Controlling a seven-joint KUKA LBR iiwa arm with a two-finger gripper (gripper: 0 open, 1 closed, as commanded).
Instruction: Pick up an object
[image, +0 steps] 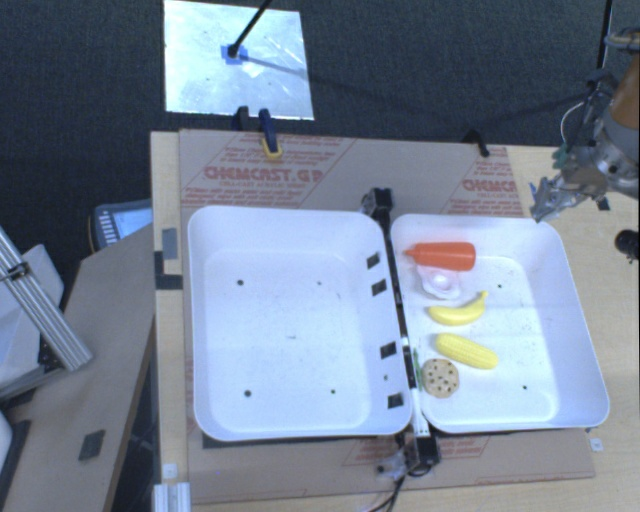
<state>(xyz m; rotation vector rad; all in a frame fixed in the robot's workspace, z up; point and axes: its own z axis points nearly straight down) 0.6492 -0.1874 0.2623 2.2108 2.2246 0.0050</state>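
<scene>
Gripper: the grey two-finger gripper (548, 203) hangs over the far right corner of the right white plastic bin (570, 330); whether it is open or closed I cannot tell, and nothing shows in it.
Candidates: all lie along the right bin's left side, near the divider: an orange carrot-shaped toy (441, 255), a small white rounded piece (440, 284) just below it, a yellow toy banana (457, 311), a yellow corn-like piece (466, 351), and a round speckled cookie (439, 376).
Key relation: the carrot is nearest, leftward and slightly toward the camera from the gripper.
Long axis: the carrot lies left-right across the view.
Left bin (285, 325): white, shallow.
</scene>
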